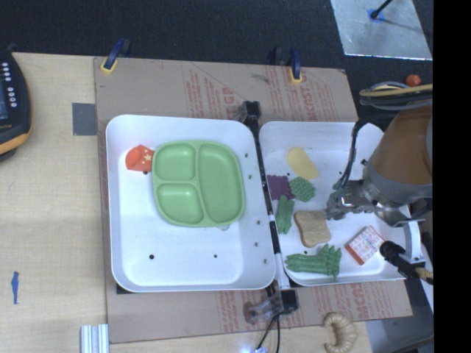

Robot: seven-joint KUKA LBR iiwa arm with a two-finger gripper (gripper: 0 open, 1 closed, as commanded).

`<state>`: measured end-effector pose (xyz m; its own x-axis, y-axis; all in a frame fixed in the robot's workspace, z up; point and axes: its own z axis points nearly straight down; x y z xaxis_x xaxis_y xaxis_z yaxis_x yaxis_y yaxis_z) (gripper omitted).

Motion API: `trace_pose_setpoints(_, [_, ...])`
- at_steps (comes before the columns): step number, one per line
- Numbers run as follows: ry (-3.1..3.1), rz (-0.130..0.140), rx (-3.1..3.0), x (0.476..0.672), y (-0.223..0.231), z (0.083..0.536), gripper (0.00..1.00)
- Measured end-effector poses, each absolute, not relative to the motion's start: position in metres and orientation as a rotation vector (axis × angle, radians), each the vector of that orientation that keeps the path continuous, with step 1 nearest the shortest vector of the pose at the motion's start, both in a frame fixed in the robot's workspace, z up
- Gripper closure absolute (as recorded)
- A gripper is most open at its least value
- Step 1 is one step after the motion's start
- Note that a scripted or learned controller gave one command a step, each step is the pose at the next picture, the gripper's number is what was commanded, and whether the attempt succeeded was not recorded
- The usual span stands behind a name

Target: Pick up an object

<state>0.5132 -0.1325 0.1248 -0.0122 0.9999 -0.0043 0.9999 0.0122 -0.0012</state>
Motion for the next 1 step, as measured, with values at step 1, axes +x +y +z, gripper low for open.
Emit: trace_pose_setpoints(1, [2.234,-0.008,2.204,0.5133,-0.1334,0.1349,1.00])
